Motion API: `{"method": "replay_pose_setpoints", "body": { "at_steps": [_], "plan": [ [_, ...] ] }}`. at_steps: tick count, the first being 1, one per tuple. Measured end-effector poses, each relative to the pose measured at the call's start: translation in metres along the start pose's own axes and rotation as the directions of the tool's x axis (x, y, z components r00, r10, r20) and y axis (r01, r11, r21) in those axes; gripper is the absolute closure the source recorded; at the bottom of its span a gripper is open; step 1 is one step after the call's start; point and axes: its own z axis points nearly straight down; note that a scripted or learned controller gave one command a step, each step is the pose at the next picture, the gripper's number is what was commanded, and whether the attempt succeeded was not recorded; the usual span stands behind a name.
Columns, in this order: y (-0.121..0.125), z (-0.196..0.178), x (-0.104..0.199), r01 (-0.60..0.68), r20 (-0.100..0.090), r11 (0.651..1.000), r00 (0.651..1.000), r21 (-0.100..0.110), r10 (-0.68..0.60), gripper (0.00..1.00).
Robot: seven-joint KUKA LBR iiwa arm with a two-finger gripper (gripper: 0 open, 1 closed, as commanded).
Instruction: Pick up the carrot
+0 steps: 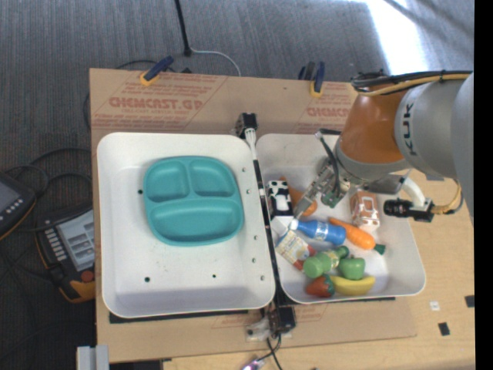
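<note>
In the right bin (400, 280), the carrot (356, 234) lies flat near the middle, its long axis running from upper left to lower right, green end at the lower right, just beside the blue bottle (321, 230). The gripper (322, 191) hangs over the bin's upper part, apart from the carrot; its finger spacing cannot be told. The teal tray (192, 200) sits in the left bin (115, 230).
</note>
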Motion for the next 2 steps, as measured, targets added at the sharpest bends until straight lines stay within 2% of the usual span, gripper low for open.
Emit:
{"method": "replay_pose_setpoints", "body": {
  "at_steps": [1, 2],
  "plan": [
    [-0.003, 0.0, -0.002, 0.0, 0.003, 1.0, 1.0, 0.005, 0.0, 0.0],
    [-0.029, 0.0, 0.03, 0.106, 0.0, 0.994, 0.994, -0.002, -0.106, 0.0]
  ]
}}
